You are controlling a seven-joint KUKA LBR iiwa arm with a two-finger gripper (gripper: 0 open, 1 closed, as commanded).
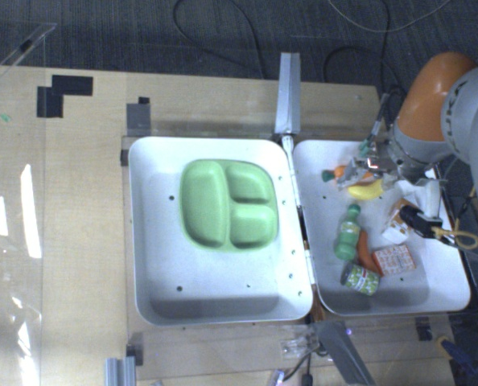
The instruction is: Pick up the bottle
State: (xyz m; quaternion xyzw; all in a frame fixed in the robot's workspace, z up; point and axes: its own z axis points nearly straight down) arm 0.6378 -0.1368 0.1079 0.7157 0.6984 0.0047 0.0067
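Up at the far end of the right bin (452, 294), the gripper (372, 164) hangs low over the clutter, its metal parts glinting below the grey wrist and orange band; whether it is open or closed cannot be told from this slant, and nothing can be seen in its hold. Just beside it on the near side lies a smooth, curved yellow banana (366, 190), and to its left a small orange piece with a green end (333, 174). Nearer the camera, clear of the gripper, the bottle (348, 233) lies on its side on the bin floor: green, glossy plastic, slim and rounded, its long axis running roughly from the far edge to the near edge, cap end pointing away towards the banana and base towards the camera, leaning slightly. Any label on it is too small to read. An orange-red piece (367, 257) lies against its lower right, a flat red packet (394, 259) with a pale grid print beyond that, print unreadable. Below the bottle's base lies a short green can (360, 278). The left bin (142, 240) bears a matte pale-green divided tray (227, 203) with three rounded compartments.
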